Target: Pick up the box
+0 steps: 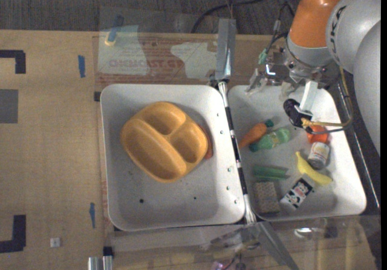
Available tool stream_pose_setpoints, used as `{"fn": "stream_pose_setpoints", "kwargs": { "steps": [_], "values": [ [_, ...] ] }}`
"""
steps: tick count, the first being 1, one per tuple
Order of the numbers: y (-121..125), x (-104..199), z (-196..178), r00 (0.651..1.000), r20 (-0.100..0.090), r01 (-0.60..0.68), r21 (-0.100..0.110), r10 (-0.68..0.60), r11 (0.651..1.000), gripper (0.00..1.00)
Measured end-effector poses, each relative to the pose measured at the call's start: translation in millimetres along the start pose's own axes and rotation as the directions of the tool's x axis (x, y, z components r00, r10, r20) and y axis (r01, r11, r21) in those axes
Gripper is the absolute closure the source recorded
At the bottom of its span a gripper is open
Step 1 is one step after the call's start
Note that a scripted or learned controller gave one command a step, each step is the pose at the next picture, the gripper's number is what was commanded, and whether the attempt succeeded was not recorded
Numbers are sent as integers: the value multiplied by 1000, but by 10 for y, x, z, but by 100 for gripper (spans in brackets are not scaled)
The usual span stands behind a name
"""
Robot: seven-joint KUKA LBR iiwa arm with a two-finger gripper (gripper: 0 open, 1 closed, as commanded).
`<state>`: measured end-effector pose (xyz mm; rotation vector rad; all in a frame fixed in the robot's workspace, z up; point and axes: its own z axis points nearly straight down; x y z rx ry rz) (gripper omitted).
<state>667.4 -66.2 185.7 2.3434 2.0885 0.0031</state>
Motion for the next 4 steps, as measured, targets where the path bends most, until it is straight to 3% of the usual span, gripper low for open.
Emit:
{"fn": "stream_pose_setpoints", "kwargs": {
  "steps": [1,2,3,4],
  "values": [
    [-873,-354,857,995,-1,-103,3,103,995,0],
    [-937,-709,965,996,-3,86,-5,-86,996,0],
    [-1816,-483,957,999,-2,-33,-6,33,999,0],
    [-710,-388,966,966,1,257,-8,-257,966,0]
  ]
}}
